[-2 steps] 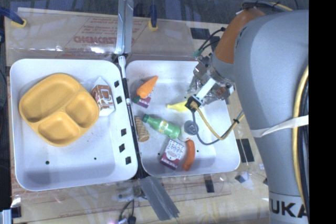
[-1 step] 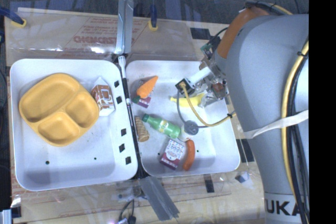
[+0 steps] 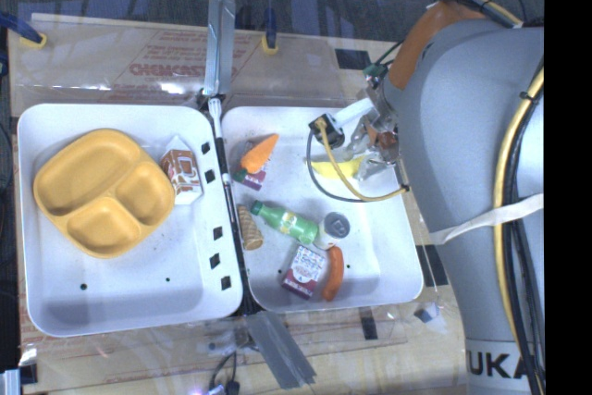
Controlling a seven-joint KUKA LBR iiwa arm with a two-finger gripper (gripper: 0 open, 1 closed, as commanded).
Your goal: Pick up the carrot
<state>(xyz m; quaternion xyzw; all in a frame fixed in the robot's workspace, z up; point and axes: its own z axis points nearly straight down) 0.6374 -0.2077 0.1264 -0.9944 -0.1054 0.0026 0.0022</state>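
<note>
The orange carrot (image 3: 261,151) lies in the upper left of the right bin (image 3: 393,277), close to the divider, its thick end resting over a small purple-and-white item (image 3: 252,179). My gripper (image 3: 368,148) hangs over the right side of the same bin, roughly a hand's width to the right of the carrot and apart from it. A yellow banana-like piece (image 3: 333,168) lies just below and left of the gripper, partly hidden by it. A black cable loops from the wrist down over the bin.
In the right bin lie a green bottle (image 3: 285,220), a brown ridged piece (image 3: 250,228), a grey round cap (image 3: 336,224), a red packet (image 3: 304,271) and a reddish sausage (image 3: 333,272). The left bin (image 3: 55,305) holds a yellow divided plate (image 3: 102,190) and a small brown carton (image 3: 182,171).
</note>
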